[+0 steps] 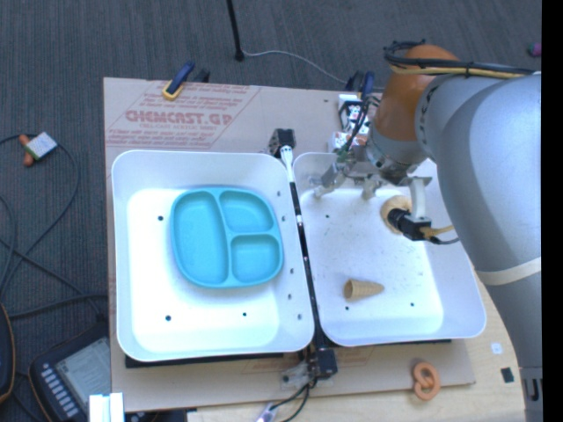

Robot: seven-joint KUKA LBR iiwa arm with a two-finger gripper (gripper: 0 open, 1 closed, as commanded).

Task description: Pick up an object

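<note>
Grey arm (479, 139) filled the right of the frame, nearest the lens, orange band (406, 95) at upper right, wrist bent down over the right bin's (457, 323) upper edge. Gripper (349, 181) hung there with fingers spread apart, gripping nothing. Ice-cream cone (361, 288) lay on its side at the bin's lower middle. Blue divided plate (227, 236) sat in the left bin (141, 323). An orange ring (426, 380) lay on the bench at lower right.
</note>
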